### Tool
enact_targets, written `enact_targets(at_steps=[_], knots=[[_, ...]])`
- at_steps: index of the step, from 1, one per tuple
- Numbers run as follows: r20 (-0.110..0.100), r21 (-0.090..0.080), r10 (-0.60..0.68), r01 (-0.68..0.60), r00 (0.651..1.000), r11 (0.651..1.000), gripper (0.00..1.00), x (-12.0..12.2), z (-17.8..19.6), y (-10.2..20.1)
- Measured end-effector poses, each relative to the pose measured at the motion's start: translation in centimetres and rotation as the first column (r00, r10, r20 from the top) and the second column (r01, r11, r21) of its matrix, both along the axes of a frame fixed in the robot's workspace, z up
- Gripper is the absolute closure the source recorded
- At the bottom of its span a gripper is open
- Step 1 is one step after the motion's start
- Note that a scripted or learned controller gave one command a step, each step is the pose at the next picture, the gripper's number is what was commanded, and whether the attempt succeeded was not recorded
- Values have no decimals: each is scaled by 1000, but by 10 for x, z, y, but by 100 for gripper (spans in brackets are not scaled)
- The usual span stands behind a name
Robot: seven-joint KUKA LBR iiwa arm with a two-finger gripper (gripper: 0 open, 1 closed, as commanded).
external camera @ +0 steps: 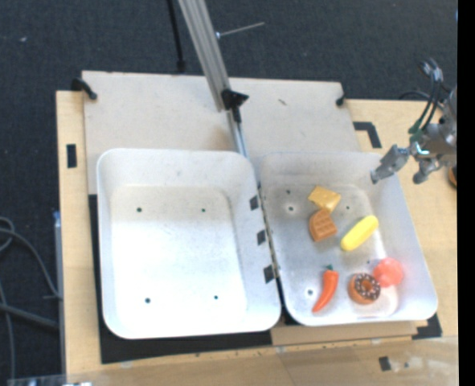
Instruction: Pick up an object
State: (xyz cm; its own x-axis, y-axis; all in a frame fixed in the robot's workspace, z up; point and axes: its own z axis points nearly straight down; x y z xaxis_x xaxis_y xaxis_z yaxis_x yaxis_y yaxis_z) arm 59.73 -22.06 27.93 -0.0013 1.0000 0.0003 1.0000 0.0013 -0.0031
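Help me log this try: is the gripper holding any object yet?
No: the gripper sits at the right bin's upper right rim with nothing between its open fingers.

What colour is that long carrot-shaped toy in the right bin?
Orange-red with a small green top, seen in the camera view.

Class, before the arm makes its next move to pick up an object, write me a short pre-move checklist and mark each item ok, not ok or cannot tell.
1. Objects available in the right bin: ok; several lie there.
2. Yellow banana-like piece free of neighbours: ok.
3. Donut free of neighbours: not ok; the pink piece sits against it.
4. Gripper over a target: not ok; it is at the bin's far right rim.
5. Gripper ready to grasp: cannot tell.
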Motion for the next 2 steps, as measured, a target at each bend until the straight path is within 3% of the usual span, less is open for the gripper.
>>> enact_targets(at_steps=[1, 2], knots=[[4, -3, 3, -3, 1000, 1000, 0, 1, 3, 0], [1, -2, 6, -6, 1000, 1000, 0, 4, -42, 5]])
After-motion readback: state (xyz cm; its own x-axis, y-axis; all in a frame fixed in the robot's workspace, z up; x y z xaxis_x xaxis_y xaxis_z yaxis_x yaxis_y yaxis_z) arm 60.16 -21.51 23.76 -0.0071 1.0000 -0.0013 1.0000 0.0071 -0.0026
